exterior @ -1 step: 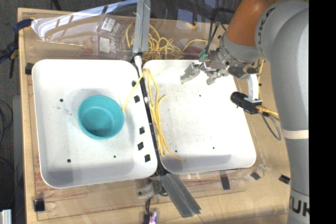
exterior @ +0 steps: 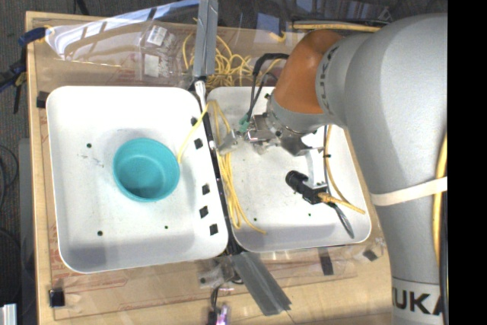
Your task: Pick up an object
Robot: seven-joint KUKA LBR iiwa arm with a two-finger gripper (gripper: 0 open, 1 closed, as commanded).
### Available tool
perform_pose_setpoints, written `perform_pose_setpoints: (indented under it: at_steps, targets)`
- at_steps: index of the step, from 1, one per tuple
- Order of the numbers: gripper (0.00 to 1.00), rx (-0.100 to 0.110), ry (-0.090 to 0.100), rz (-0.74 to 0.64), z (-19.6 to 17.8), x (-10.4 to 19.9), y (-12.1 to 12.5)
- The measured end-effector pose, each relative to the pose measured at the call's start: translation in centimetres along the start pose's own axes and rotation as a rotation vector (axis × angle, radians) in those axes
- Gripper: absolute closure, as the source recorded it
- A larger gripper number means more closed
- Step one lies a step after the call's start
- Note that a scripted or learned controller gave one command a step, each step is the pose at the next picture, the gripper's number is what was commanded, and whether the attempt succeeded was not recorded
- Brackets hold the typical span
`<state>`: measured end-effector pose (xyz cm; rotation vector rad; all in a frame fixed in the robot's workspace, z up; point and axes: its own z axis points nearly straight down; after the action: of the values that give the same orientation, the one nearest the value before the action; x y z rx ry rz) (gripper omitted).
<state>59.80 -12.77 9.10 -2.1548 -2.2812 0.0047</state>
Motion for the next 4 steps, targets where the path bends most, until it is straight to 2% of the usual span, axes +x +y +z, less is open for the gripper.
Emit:
perform_pose_setpoints:
  at_steps: [1,2,3,4]
  targets:
    - [0.0,-0.005,-0.005,-0.036,-0.3,0.6,6.0]
    - [0.0,-0.004,-0.006,-0.096,-0.3,0.6,2.7]
    - [0.0,-0.009,-0.014,-0.202,-0.5,0.9,-3.9]
    - [1.0,-0.007,-0.008,-0.209,-1.4,1.2,-3.9]
